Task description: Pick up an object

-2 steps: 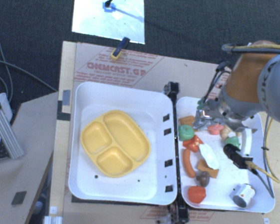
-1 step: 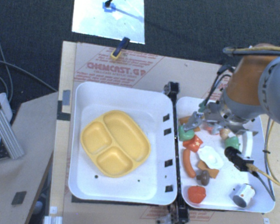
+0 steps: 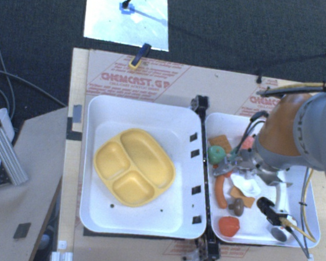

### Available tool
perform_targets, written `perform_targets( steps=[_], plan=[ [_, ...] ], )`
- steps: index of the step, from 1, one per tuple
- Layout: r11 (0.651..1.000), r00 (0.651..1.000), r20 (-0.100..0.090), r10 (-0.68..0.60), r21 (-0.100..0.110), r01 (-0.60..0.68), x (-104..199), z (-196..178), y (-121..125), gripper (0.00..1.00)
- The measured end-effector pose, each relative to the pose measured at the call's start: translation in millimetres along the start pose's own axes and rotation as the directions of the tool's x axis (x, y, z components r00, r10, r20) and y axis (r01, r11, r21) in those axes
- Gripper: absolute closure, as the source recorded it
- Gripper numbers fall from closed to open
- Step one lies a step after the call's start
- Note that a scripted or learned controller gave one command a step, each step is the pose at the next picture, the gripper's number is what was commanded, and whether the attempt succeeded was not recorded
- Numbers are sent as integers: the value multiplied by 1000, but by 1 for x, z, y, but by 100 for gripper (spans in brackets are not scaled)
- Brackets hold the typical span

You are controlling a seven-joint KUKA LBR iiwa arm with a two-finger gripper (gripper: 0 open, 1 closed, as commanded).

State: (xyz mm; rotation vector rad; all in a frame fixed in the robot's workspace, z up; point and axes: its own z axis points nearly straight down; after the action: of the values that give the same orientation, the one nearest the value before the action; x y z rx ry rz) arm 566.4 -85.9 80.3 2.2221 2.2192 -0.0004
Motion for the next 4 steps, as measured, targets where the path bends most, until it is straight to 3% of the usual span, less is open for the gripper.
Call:
perform_targets(
  steps=[1,2,3,4],
  plan=[
    [1000,1000,4,-2,-7,2,0,-15,3,100],
    [1000,1000,4,-3,-6,3,0,-15,3,0],
    [997,1000,-11,-18,72,19,-3,2,91,0],
    [997,1000,-9,-17,70,18,-4,-7,88,100]
  ],
)
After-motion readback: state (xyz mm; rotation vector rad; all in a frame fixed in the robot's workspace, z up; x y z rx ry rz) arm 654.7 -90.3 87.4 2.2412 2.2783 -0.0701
